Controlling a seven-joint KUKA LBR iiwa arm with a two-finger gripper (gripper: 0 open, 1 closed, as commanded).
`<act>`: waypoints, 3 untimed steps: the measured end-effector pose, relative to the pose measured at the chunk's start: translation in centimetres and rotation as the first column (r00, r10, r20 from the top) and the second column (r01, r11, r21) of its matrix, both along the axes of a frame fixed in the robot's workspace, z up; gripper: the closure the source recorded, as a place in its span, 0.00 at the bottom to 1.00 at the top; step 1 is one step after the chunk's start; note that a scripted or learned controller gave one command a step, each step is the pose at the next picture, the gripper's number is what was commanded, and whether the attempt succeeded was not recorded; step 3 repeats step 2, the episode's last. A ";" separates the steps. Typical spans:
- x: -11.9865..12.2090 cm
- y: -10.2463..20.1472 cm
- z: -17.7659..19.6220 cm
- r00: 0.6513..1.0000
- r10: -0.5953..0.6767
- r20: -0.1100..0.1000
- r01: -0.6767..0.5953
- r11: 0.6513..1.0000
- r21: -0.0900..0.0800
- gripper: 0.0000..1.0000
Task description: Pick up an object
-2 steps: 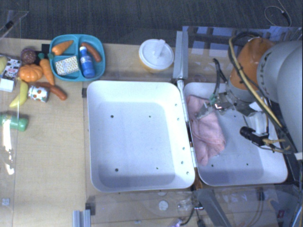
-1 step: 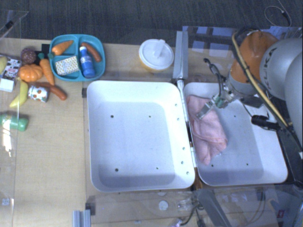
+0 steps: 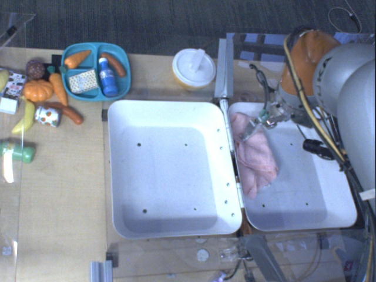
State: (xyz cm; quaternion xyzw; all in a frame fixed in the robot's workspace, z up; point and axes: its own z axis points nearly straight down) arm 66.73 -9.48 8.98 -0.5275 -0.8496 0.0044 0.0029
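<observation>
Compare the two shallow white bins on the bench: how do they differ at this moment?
The right shallow white bin holds a crumpled pink cloth along its left side, while the left shallow white bin shows only its bare white floor. The grey arm's two-finger gripper sits over the right bin at the cloth's upper end, not over the left one. The left bin looks wider in this view. Both are shallow, white and round-cornered.

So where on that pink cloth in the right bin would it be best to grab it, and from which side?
Probably from straight above, on the bunched upper part of the pink cloth. It lies crumpled along the left wall of the right bin, and its raised folds give something to pinch, while the flatter lower end offers less. That wall crowds its left side, so a sideways approach looks awkward. The gripper is right by the cloth's top end.
</observation>
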 end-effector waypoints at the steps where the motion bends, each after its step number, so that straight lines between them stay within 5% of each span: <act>1: 0.5 0.2 1.3 1.000 0.005 0.021 -0.005 1.000 -0.002 1.00; 2: 0.2 0.7 1.1 1.000 0.010 0.005 -0.010 1.000 0.007 0.00; 3: 0.2 0.7 1.1 1.000 0.010 0.005 -0.010 1.000 0.007 0.00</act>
